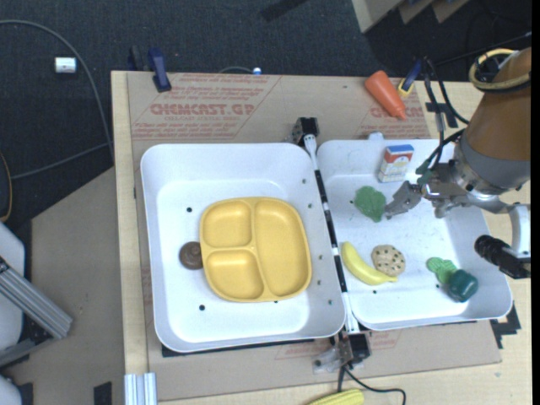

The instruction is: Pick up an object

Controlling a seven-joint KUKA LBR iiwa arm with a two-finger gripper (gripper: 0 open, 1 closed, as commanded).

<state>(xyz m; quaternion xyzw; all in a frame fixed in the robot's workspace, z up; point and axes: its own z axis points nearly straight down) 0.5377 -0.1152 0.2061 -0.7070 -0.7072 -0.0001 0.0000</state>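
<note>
Dark carpet surrounds a bench sheet [202, 104] printed "CHEMCAST GP". Two white bins [160, 175]: my pincer [403, 201] hangs released over the right one, just beside the green broccoli [369, 202], grasping nothing.

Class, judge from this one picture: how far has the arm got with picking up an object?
Done: the pincer has reached the right bin, beside the green broccoli piece. In hand: nothing shows between its fingers. Left: grasp and lift; the banana, cookie and small carton also lie in that bin.
</note>
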